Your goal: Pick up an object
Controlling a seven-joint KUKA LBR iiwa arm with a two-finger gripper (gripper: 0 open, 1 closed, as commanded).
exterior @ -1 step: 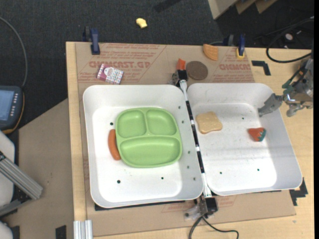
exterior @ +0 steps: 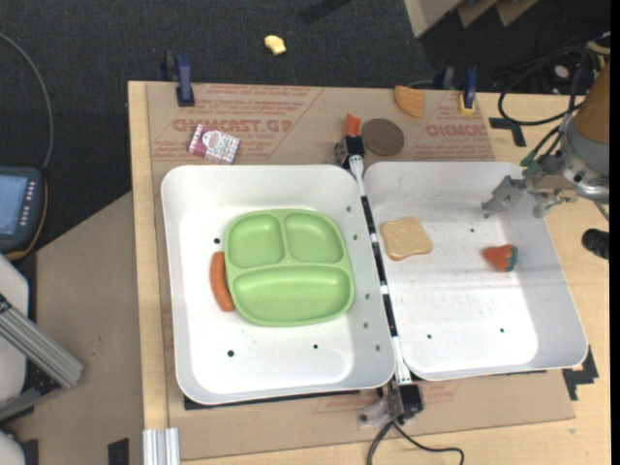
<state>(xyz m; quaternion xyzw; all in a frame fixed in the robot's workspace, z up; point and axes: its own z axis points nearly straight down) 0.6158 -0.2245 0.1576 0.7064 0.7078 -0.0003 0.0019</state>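
Observation:
In the right bin (exterior: 455,347) lie a tan slice of toast (exterior: 405,237) near the left wall and a red strawberry (exterior: 500,257) toward the right. My gripper (exterior: 518,201) hangs over the bin's far right corner, above and slightly right of the strawberry. Its fingers (exterior: 497,200) are open with nothing between them. The left bin (exterior: 194,337) bears a green divided plate (exterior: 288,266), and an orange sausage (exterior: 222,281) lies against the plate's left edge.
Behind the bins on the cardboard sit a brown disc (exterior: 382,137), an orange wedge (exterior: 410,101) and a pink-and-white card (exterior: 213,143). Blue clamps (exterior: 181,77) grip the far edge. A black divider (exterior: 373,260) runs between the bins.

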